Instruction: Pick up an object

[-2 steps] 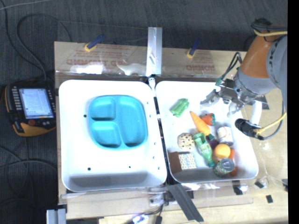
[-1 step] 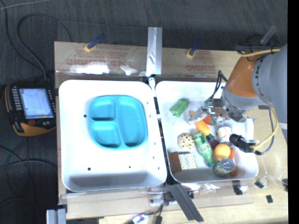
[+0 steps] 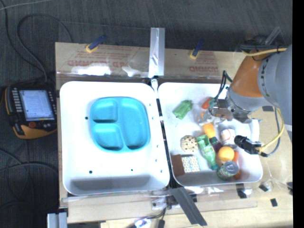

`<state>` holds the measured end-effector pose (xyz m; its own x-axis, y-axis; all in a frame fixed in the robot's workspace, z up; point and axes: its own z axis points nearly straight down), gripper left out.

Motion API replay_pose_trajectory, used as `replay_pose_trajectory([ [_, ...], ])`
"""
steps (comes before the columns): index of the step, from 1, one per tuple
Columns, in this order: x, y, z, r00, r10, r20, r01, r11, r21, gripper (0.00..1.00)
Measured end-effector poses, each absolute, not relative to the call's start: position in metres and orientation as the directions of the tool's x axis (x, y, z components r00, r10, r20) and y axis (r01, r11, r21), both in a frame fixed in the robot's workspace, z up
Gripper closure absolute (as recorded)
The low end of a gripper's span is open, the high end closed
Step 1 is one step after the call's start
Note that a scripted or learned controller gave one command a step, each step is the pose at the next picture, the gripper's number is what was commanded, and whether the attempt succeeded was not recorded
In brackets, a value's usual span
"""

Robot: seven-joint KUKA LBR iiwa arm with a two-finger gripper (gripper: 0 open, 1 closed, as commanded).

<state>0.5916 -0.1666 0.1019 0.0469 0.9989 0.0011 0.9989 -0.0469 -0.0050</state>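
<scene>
The right bin (image 3: 164,127) serves as the landmark: all the loose objects lie inside it, crowded toward its right and lower part. A crumpled green piece (image 3: 182,109) sits alone near the bin's upper middle, with bare white floor around it. Below it lie a speckled cookie-like round (image 3: 188,143) and a small patterned box (image 3: 190,164) against the bin's lower wall. To their right a green bottle (image 3: 207,150) lies slanted, just beside an orange ball (image 3: 226,153) and a tin can (image 3: 228,170) in the bin's lower right corner — these 3 are packed close together. A yellow-orange piece (image 3: 209,128) and a white baseball-like ball (image 3: 226,135) rest higher up, and something red-orange (image 3: 206,103) shows at the arm's edge.

The pincer (image 3: 219,112) hangs over the bin's right half, above that cluster; whether it is released or clenched cannot be told.

Left of the bin, the other bin (image 3: 76,170) holds a blue divided tray (image 3: 118,123). Both rest on the desk (image 3: 76,56).
</scene>
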Motion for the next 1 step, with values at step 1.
replay_pose_trajectory([
  [1, 0.5835, -0.1715, 0.2056, -0.028, 1.000, -0.001, 1.000, 0.028, -0.001, 1.00],
])
